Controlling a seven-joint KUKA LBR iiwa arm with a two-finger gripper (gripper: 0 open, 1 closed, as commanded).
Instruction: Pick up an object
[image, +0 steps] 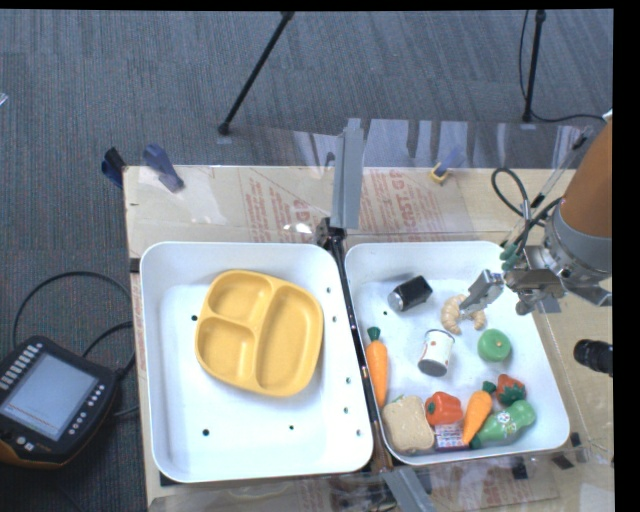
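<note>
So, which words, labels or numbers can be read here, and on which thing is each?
Red print on the bench board: upside down and blurred, unreadable.
Label on the small white cup: too small to read.
Tag by the red toy: too small to read.
Pendant screen: nothing legible.

the right bin (556, 400) holds the pickable things. relative to the white cup (436, 352), tipped on its side mid-bin: a black can (410, 293) up-left, a beige shrimp (462, 313) just above, a green apple (494, 346) right, a carrot (377, 368) left, and bread (406, 423), tomato (443, 407) and a second carrot (477, 415) below.
</note>
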